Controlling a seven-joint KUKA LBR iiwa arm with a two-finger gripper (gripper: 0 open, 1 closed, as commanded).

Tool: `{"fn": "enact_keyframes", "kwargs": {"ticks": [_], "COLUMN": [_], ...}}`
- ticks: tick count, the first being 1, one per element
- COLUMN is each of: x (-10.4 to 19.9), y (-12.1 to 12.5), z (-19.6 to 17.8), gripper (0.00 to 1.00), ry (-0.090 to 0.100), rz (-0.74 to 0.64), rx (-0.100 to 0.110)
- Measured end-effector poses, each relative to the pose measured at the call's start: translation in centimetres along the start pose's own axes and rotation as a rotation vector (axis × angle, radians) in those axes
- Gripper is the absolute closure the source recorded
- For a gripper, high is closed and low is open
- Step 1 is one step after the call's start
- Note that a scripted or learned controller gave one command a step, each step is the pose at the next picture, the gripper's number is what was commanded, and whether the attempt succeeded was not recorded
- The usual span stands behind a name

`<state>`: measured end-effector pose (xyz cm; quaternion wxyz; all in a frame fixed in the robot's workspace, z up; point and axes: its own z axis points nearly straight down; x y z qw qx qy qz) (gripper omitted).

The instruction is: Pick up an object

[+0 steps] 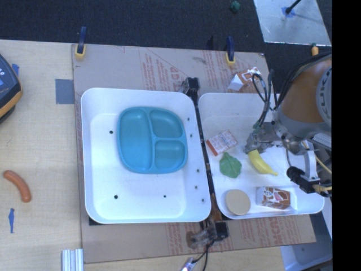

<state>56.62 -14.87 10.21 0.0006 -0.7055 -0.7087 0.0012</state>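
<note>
The gripper [256, 145] is down inside the right bin [210, 109], and its tip sits right at the top end of the yellow banana [262, 162]. It looks like the banana is the thing the arm is going for. I can't tell what the tool is doing or if it has hold of anything, because the grey metal blocks the tip from above. The banana lies flat on the bin floor, tilted, with its far end pointing down and to the right. Just beside it on the left is a green leafy toy [230, 166], and above that is a small red and white packet [221, 142]. A round tan disc [237, 202] and a brown and white packet [276, 197] lie nearer the front of the bin. To do this step well, I think the arm should grab the banana across its thin side, not along its long side, and closer to the middle so it doesn't tip and slide out. It should go low enough to get around it, squeeze softly but firmly, then lift straight up slowly. It should stay clear of the green toy so it doesn't bump it. The left bin [90, 151] holds a blue tray [151, 140] with three parts, and it is well apart from all this.
</note>
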Motion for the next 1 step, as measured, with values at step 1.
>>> {"fn": "enact_keyframes", "kwargs": {"ticks": [1], "x": [8.02], "y": [-0.74], "z": [-9.02], "gripper": [1.0], "ry": [0.002], "rz": [0.0], "rx": [-0.001]}}
